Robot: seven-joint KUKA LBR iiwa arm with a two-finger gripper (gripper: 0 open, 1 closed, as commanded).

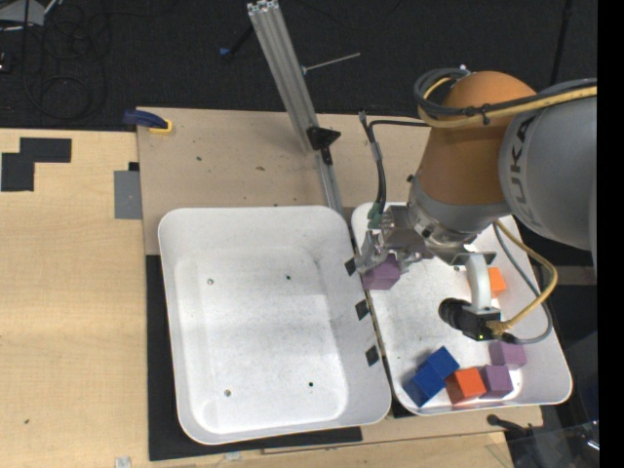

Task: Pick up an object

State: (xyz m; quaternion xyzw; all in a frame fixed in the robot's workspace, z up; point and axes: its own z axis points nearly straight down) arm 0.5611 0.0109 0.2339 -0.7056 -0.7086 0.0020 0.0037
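Fingers of the gripper (382,257) pinch a purple block (382,274), lifted over the right bin (409,359) near its left wall. Blue block (430,374), orange block (467,384) and another purple one (498,380) lie below.

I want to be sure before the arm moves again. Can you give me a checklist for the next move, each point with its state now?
1. Purple block at the gripper: ok, it sits right under the gripper, near the right bin's left wall.
2. Block truly held between the fingers: cannot tell, the wrist hides the contact.
3. Block lifted off the right bin floor: cannot tell from this slanted view.
4. Other blocks away from the gripper: ok, the blue block and orange block lie at the bin's near edge.
5. Cable free: cannot tell, it loops down beside the wrist.
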